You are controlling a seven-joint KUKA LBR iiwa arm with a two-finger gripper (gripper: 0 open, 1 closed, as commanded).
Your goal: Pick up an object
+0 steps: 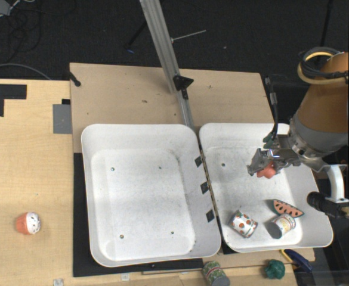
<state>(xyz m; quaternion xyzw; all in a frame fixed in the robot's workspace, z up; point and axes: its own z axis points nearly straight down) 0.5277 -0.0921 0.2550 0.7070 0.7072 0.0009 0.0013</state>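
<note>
While the gripper (pixel 265 167) hangs over the right bin (pixel 222 137), you can see a small red object (pixel 268 172) right at its fingertips, roughly mid-bin, toward the far-right part. It looks pinched between the fingers, jaws narrow around it, but the obj is small and partly covered, so its shape, long axis & heading can't be read.

Arm (pixel 323 109) comes in from the right, orange band up top, grey wrist below, tilted down-left w/ the gripper reaching toward the bin's center. Upper arm is cut off by the frame edge.

Other stuff in the right bin, near edge: a red-and-white spotted can (pixel 243 224) lying tilted, a cylinder w/ dark end (pixel 281 226) on its side, dark end pointing left, and a watermelon slice toy (pixel 287 208) just behind it, long axis running left-to-right, slightly down to the right. All three sit well apart from the gripper.

Left bin (pixel 93 142) sits beside it, touching along the middle. On the bench you've got an orange-white round toy (pixel 28 223) far left, plus a green can (pixel 213 273) and a green lump (pixel 275 269) at the near edge, both partly cut off.
</note>
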